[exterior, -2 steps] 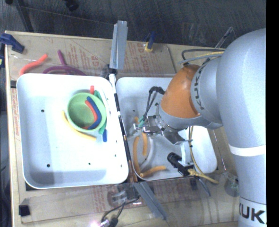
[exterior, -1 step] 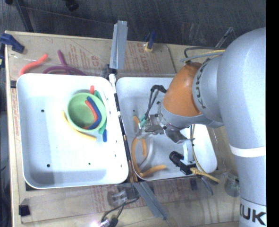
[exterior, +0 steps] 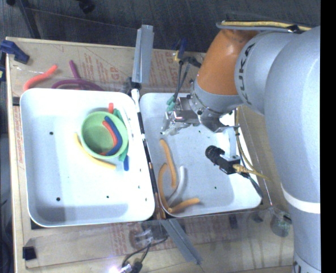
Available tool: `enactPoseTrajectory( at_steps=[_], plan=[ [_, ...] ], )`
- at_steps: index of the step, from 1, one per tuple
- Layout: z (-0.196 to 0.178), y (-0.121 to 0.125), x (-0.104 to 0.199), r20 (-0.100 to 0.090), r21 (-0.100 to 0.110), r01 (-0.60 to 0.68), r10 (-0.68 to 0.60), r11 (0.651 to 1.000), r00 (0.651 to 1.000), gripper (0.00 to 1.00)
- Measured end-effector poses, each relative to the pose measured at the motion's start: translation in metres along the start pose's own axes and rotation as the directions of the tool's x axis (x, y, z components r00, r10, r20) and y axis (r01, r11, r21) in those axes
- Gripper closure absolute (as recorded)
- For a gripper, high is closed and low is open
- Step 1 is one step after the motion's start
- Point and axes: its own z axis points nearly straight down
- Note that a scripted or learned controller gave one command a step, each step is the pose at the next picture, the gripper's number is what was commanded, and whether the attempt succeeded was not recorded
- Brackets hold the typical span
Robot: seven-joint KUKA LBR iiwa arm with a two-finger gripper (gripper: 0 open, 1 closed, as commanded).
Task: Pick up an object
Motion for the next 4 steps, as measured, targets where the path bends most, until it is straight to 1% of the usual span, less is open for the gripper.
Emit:
enactPoseTrajectory(
  at_steps=[1,2,3,4],
  plan=[
    [0.0,0.0,0.0,0.0,0.0,0.0,0.0,1.0,1.0,0.0],
    [0.083,0.012,-0.041,0.001,0.003,0.03,-0.03,1.0,1.0,0.0],
    [0.124,-0.007,-0.048,0.002,0.0,0.177,-0.177,0.984,0.984,0.0],
    [0.114,-0.007,-0.048,0.001,0.002,0.18,-0.18,0.984,0.984,1.0]
  ],
)
